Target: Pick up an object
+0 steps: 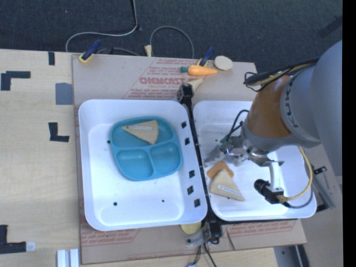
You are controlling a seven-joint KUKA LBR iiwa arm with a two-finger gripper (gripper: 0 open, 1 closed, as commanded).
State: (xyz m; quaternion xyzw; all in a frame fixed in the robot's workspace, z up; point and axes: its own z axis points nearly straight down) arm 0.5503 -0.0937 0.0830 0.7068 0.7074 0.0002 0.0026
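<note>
In the right bin [289,207] my gripper [218,156] hangs low near the left wall, its metal fingers pointing left. Directly beneath it lie a small orange-brown piece [217,169] and a tan sandwich wedge [226,186] with a white label. The fingertips sit just above and touching distance from the orange piece; nothing shows clearly between them. In the left bin [94,204] a blue divided plate [146,149] carries another sandwich wedge [143,131] in its top compartment.
The grey arm with its orange band [272,113] covers the right bin's upper right. A black cable and connector [267,191] loop over the bin's lower right. A toy carrot [201,70] and a beige disc [223,63] lie on the cardboard behind the bins.
</note>
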